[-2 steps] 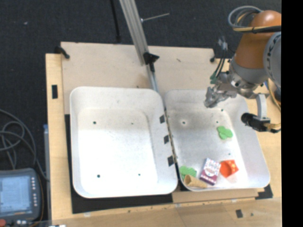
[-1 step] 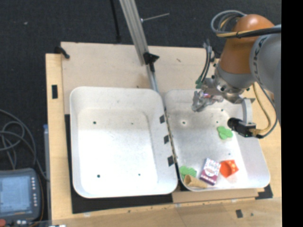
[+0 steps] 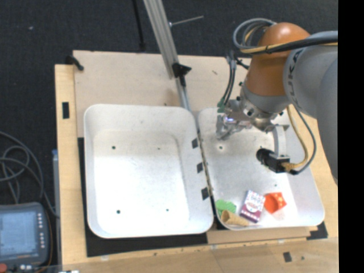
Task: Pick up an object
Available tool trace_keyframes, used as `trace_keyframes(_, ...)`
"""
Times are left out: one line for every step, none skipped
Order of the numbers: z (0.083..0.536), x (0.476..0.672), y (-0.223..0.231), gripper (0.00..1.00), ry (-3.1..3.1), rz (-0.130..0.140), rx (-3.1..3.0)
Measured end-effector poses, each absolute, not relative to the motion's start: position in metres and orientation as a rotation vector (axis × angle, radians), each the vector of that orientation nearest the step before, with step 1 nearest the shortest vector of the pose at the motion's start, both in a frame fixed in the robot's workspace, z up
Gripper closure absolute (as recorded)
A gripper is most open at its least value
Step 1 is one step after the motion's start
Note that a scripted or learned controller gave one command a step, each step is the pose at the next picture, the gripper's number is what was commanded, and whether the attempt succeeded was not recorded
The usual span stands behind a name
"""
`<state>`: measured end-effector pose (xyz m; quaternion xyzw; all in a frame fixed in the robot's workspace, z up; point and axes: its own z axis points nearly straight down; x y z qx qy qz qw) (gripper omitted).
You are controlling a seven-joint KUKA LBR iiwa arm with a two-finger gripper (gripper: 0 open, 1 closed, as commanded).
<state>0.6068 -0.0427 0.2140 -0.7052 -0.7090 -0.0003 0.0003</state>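
Overhead, the grey arm (image 3: 307,67) reaches in from the right and holds its gripper (image 3: 226,128) low over the far end of the right bin (image 3: 239,164); whether its fingers are spread or closed cannot be told. Well apart, along that bin's near edge, lie a green object (image 3: 225,206), a tan cone (image 3: 234,218), a purple-and-white packet (image 3: 252,206) and an orange block (image 3: 274,202). Beside it on the surface (image 3: 125,67) sits the left bin (image 3: 142,169).

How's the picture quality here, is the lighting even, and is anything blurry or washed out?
In the camera view the lighting is bright and fairly even. The left bin looks nearly washed out, with little surface detail. The gripper is soft and slightly smeared above the right bin. The small items at that bin's near edge, such as the orange object and the purple packet, are low in resolution, their print unreadable.
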Motion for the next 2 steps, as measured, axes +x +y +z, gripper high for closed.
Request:
trace_keyframes(0.226,0.609,0.012,1.0,-2.23,-0.005,-2.214)
trace_keyframes(0.223,0.593,0.063,1.0,-2.228,-0.001,-2.213)
